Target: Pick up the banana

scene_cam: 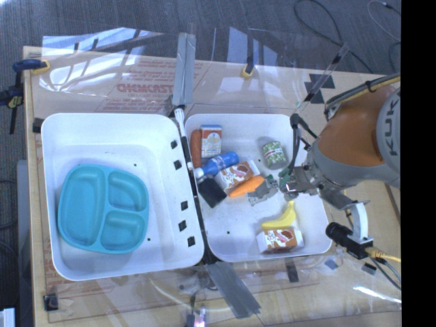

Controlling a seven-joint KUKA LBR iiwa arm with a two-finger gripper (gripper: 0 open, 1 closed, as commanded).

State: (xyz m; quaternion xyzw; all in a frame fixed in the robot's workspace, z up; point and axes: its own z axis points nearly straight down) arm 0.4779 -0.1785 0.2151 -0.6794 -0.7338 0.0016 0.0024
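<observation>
Banana [284, 216]: right bin [225, 240], near side, beside a small carton [279, 239]. Hand [289, 182]: just beyond it; grip state cannot be told.

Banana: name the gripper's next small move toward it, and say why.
Probably a short shift toward the near edge of the right bin, then down. The gripper sits by the carrot, while the banana lies just beyond it, apart, beside a small carton.
</observation>
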